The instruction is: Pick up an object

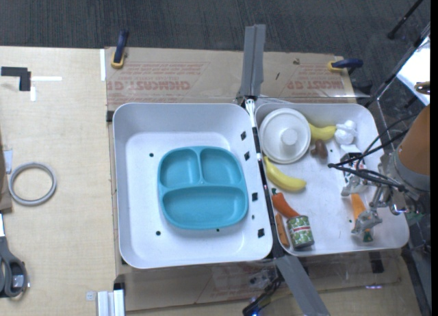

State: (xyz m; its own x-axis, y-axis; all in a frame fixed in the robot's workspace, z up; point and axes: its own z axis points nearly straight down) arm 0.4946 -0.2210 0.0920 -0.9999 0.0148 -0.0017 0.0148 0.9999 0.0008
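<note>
Two white bins on the bench, arm over the right one; no object seen in its grip.

Left bin (130,191) contains a blue divided plate (203,188), lying flat at centre. Right bin (328,236) contains, along its left side, a white lidded bowl (285,135) at the top, a yellow banana (284,177) below it, a carrot (284,206) and a small green-labelled can (300,232) at the bottom left. A second banana (321,131) and a white crumpled item (346,132) lie beside the bowl; a small orange piece (357,204) lies at right. Gripper (367,205) sits low over the bin's right portion, close to the orange piece; how far its jaws are parted cannot be told, and nothing is seen between them.
</note>
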